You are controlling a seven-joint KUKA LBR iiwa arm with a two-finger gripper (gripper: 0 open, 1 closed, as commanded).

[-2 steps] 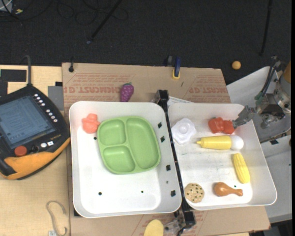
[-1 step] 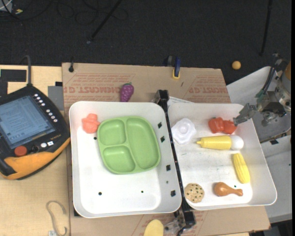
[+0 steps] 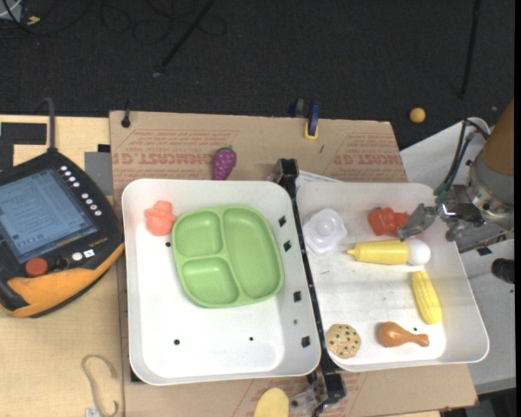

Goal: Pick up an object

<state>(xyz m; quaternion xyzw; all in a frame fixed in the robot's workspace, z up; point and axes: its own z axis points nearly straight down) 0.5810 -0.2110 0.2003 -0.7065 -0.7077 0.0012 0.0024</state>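
Note:
The right bin (image 3: 469, 320) holds several toys: a red piece (image 3: 385, 221), a yellow bottle with a white cap (image 3: 387, 252), a corn cob (image 3: 426, 296), a brown drumstick (image 3: 402, 334), a cookie (image 3: 342, 340) and a clear cup (image 3: 323, 231). My gripper (image 3: 443, 229) hangs over the bin's upper right part, open, with nothing between its fingers. Its left finger (image 3: 415, 223) is just right of the red piece and above the bottle's cap.
The left bin (image 3: 148, 320) holds a green divided plate (image 3: 227, 255) and a pink toy (image 3: 159, 218). Outside the bins lie purple grapes (image 3: 223, 162), a yellow lemon (image 3: 272, 401), an orange ball (image 3: 417, 115) and a teach pendant (image 3: 43, 224).

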